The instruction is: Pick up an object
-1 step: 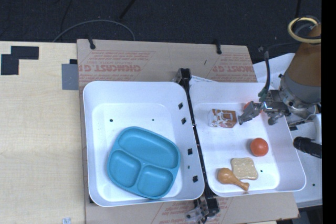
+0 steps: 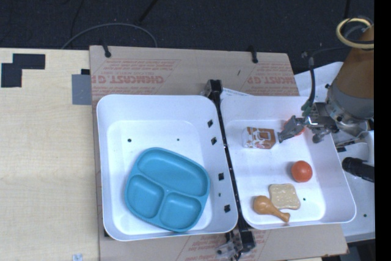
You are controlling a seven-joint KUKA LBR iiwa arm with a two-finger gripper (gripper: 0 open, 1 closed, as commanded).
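**Hovering Over the Right Bin**

Looking left to right, we see a blue divided plate (image 2: 166, 189) in the left bin (image 2: 113, 116). In the right bin (image 2: 342, 205) lie a small brown-and-white packet (image 2: 259, 137), a drumstick (image 2: 269, 207), a toast slice (image 2: 285, 196) and a red tomato (image 2: 301, 171). Just beside the packet, the tool (image 2: 292, 130) grips nothing; whether its fingers are spread we cannot tell.

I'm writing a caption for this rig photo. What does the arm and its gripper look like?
The arm is a thick rounded body with an orange-brown upper section over a grey wrist, and a pale yellowish cable loops at its top. The gripper is small, dark grey metal, with thin black cables running along it.
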